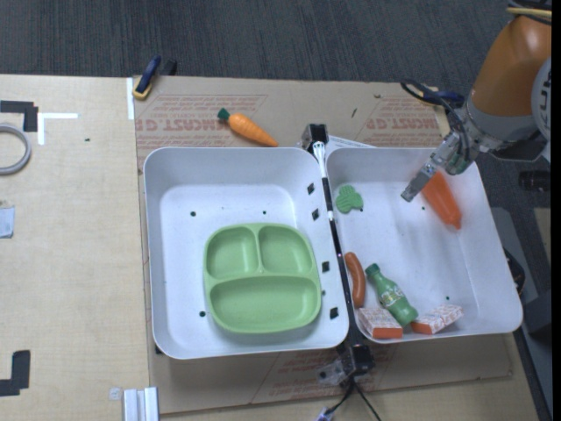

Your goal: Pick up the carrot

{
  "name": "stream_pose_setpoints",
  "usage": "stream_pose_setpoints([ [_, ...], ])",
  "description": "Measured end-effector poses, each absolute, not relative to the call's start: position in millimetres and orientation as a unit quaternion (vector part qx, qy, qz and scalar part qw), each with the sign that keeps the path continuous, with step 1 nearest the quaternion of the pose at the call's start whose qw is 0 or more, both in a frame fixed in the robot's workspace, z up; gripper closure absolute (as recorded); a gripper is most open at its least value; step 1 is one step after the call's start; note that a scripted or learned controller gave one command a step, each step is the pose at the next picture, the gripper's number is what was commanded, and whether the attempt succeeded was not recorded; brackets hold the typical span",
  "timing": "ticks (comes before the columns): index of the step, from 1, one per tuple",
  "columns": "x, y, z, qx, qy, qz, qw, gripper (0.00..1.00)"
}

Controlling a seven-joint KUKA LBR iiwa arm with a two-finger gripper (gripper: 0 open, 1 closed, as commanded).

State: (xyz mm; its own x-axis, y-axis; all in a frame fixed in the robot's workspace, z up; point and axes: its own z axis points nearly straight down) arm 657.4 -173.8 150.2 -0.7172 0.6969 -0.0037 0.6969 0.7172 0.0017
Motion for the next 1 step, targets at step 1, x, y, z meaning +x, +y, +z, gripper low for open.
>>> stream_pose_setpoints([
  [1, 658.3, -174.3, 160.8, 0.378, 0.926, 0.0005, 0.004, 1.00],
])
